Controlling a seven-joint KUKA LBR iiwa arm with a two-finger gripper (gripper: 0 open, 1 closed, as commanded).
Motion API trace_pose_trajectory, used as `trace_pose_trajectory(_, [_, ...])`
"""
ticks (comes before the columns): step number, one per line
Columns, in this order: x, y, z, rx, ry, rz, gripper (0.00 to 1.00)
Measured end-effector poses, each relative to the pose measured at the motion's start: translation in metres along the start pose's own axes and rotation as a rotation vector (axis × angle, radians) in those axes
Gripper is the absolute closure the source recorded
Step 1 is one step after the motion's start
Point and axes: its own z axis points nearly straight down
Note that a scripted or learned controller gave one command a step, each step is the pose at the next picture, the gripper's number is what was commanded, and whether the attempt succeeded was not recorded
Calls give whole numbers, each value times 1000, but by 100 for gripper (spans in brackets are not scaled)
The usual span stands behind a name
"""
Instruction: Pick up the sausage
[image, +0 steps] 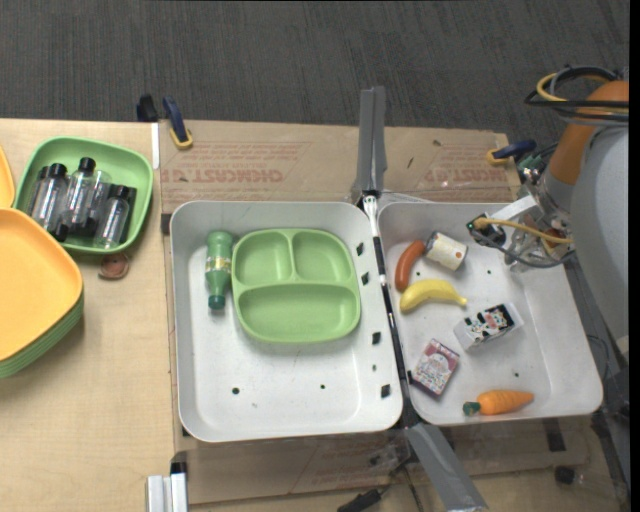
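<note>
Right bin (560, 395), far half, close to the left wall: sausage (408, 263), reddish-orange, lying at a slant. Just beside its near end, a banana (432, 294), yellow and curved; just to its right, a white roll (446, 251). Hard to tell whether touching either. Nearer the middle of that bin, a small black-and-white box (487, 324). Toward the near side, a pink box (435, 366) and, by the near wall, a carrot (499, 402).

Over the far right corner of the same bin, the gripper (522, 248), at the end of the grey arm (610, 200) — apart from the sausage, with the roll between. Cannot tell whether clenched or released.

Left bin (280, 405): a green plate (296, 284) with three compartments, in the far half, and a green bottle (217, 268) lying just beside the plate's left edge.

On the bench left of the bins, a green tray (128, 160) of dark-capped vials (80, 200) — and, nearer, a stack of yellow plates (35, 290).
</note>
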Motion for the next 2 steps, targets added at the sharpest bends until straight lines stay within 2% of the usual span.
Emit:
trace_pose_trajectory(1, [-78, -19, -46, 2, -2, 69, 100])
trace_pose_trajectory(2, [-79, -18, -54, 4, -5, 69, 100])
